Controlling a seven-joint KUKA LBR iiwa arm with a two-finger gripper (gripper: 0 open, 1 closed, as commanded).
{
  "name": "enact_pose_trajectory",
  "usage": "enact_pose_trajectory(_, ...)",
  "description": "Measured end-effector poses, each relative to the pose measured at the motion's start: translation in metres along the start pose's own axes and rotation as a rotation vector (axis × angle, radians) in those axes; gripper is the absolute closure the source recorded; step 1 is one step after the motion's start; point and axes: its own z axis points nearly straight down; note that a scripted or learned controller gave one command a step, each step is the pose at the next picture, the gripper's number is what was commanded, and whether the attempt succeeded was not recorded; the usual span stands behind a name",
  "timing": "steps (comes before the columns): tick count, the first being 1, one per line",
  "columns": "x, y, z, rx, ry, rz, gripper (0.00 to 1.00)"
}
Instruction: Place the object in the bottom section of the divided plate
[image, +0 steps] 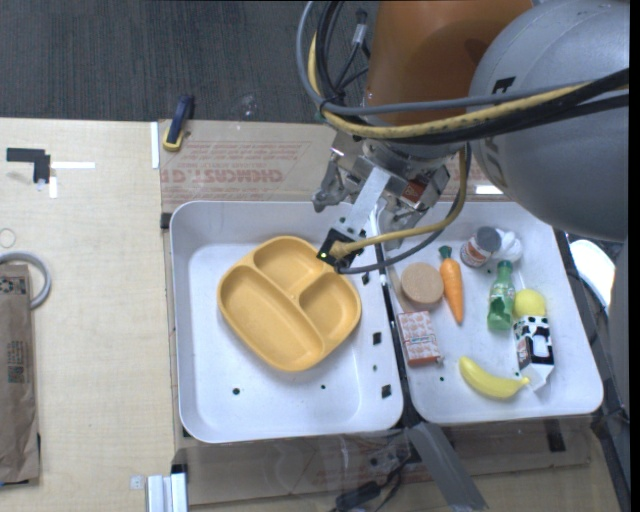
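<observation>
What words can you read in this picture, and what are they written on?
"CHEWC..." in faded red, upside down, on the cardboard behind the bins; I can't be sure of the rest.
Red snack packet: print too small to read.
Black-and-white carton: print too blurred to read.
Brown bag at the left: small marks, unreadable.

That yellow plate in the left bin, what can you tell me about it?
The plate is a yellow, smooth, plastic-looking dish with rounded corners, split by raised ridges into three sections: one large and two smaller. It lies flat and turned at an angle on the floor of the left bin. Nothing sits in any section.
</observation>
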Motion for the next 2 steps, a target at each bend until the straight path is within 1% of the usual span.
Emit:
enact_pose_trajectory(1,0.000,0.000,0.000,0.000,0.000,0.000,0.00)
enact_pose_trajectory(2,-0.046,0.027,-0.049,-0.001,0.001,-0.133,0.00)
